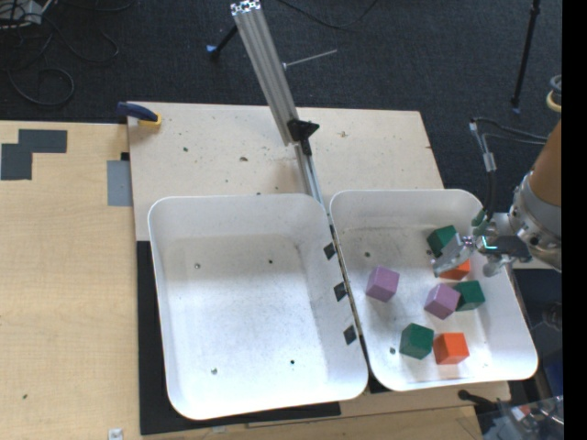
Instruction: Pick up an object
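Bench (pixel 367 140): pale board bearing both bins.
Left bin (pixel 183 246): white, shallow.
Right bin (pixel 394 211): white, holds the scattered cubes.
Arm (pixel 543 204): reaches in from the right.
Gripper (pixel 456 257): low over the right bin's upper right, above an orange block (pixel 459 269); finger spread and any hold cannot be told, seemingly hidden by blur.
Green cubes: one (pixel 442 238) beside the gripper, one (pixel 471 294) mid-right, one (pixel 416 341) near the front.
Purple cubes: centre (pixel 382 283); right (pixel 442 301).
Orange cube (pixel 450 347): front.
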`<control>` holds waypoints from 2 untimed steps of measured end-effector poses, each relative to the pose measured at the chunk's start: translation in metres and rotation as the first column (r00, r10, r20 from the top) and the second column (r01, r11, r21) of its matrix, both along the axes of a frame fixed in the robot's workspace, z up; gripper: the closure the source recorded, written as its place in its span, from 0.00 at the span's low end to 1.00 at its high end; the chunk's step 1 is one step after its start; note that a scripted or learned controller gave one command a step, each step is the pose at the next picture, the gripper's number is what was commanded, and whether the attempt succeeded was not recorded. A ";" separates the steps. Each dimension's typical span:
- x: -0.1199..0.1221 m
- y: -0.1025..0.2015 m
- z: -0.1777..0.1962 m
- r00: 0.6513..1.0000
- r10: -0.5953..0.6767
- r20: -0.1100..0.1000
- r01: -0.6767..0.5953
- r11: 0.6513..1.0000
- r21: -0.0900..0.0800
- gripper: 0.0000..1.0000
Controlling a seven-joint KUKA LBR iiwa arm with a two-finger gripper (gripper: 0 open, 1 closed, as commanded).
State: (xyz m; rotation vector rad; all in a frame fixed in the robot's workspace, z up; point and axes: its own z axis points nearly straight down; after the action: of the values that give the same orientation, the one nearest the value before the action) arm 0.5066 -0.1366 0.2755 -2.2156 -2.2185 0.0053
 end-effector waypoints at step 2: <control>0.007 0.006 -0.050 1.000 -0.004 -0.002 0.004 1.000 0.000 0.00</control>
State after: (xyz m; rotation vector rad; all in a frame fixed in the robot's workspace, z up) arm 0.5139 -0.1307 0.2256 -2.2188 -2.2132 0.0072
